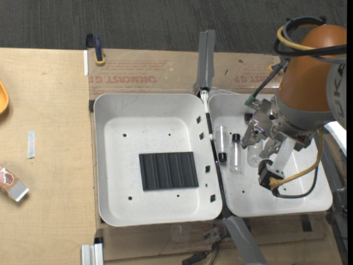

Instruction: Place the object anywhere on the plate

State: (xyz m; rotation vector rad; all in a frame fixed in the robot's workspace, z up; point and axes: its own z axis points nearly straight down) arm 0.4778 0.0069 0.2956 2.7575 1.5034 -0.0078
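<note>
A dark ridged rectangular plate (168, 170) lies flat in the middle of the left bin (110, 148). Two clear tubes with black caps lie in the right bin (309, 203) close to the divider: one (221, 143) nearest the divider, the other (236, 153) just right of it. My gripper (252, 141) hangs over the right bin, immediately right of the second tube and low to the floor. The arm's own body hides its tips. A faint clear shape (254, 160) lies just below the gripper; I cannot make out what it is.
The grey and orange arm (314, 65) covers the right bin's upper right part, with a yellow cable (300, 175) looping over its lower right. A raised divider (212, 148) separates the bins. Small items lie on the bench at the far left (14, 184).
</note>
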